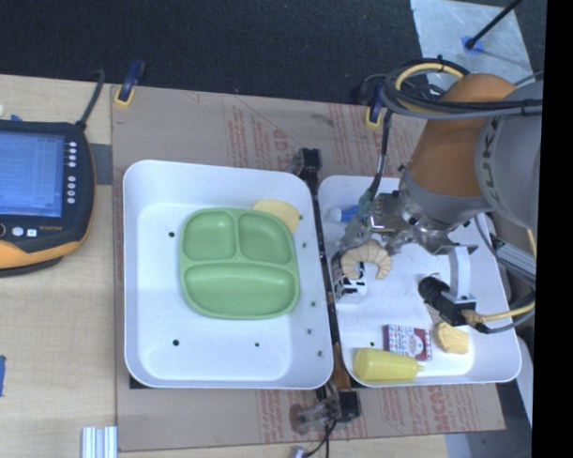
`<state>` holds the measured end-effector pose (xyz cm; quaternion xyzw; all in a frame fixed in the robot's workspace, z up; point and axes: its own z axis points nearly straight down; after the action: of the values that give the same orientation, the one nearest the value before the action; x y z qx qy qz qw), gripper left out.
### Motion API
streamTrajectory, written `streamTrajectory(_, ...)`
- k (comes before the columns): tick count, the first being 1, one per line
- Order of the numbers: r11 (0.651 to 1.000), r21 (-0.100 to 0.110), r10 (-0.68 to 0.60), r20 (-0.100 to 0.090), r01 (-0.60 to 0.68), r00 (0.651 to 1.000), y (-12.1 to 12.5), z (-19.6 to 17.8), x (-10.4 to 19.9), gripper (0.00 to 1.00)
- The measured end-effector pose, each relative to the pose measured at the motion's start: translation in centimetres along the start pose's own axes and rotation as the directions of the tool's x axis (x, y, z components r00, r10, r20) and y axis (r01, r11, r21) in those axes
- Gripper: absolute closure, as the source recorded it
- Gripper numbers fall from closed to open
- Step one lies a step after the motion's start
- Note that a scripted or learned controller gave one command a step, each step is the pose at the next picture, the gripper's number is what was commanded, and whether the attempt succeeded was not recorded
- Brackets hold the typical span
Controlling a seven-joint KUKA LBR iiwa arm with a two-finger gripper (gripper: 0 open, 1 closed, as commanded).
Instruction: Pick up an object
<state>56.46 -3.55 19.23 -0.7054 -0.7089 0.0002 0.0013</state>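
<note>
A tan, crescent-shaped croissant (pixel 373 255) lies in the right bin (pixel 488 367), up near its left wall, curved like a horn with a paler underside. The gripper (pixel 385 234) hangs right over it, low at the croissant's upper edge, but from where I stand the wrist hides the tips and I cannot tell whether the jaws are spread or pinched on anything. Just below the croissant sits one small black-and-white item (pixel 350 284), too small to make out. The same bin also holds one long yellow piece (pixel 386 366) at the front edge, one small red and white packet (pixel 406 340) just above it, and one yellow chunk (pixel 452 338) off to the right. The left bin (pixel 151 341) holds one green divided plate (pixel 238 263) with three sections, and one pale yellow round object (pixel 279 213) touching its upper right rim. One handheld screen unit (pixel 34 196) rests on the bench well left of both bins.
</note>
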Motion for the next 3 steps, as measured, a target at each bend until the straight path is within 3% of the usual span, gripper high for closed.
streamTrajectory(1, 1.0, 0.004, -0.002, 0.001, 0.002, 1.0, -1.5, -0.6, 6.2, 1.0)
streamTrajectory(2, 1.0, 0.001, 0.004, 0.002, -0.004, 1.0, 1.1, 0.1, -0.5, 1.0)
streamTrajectory(3, 1.0, 0.003, -0.002, 0.002, 0.002, 1.0, -1.9, 0.1, 5.3, 1.0)
